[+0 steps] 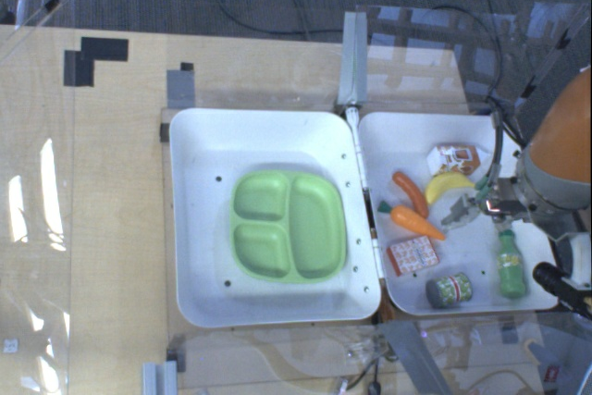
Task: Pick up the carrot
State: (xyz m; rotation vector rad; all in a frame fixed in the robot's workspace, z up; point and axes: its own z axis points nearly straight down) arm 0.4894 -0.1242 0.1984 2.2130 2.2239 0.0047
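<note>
The carrot [418, 223] is orange with a small green top. It lies slantwise in the right bin [407, 136], near that bin's left wall. My gripper [459, 212] hangs just right of the carrot's thick end, a short gap away, over the bin floor. Its fingers stand open with nothing between them. The arm's orange band and grey wrist come in from the right edge.
Around the carrot lie a red-orange sausage-like piece [410, 190], a yellow banana [449, 188], a small carton [457, 159], a red-and-white box [413, 254], a green can [450, 290] and a green bottle [509, 262]. The left bin [199, 199] holds a green divided plate [287, 225].
</note>
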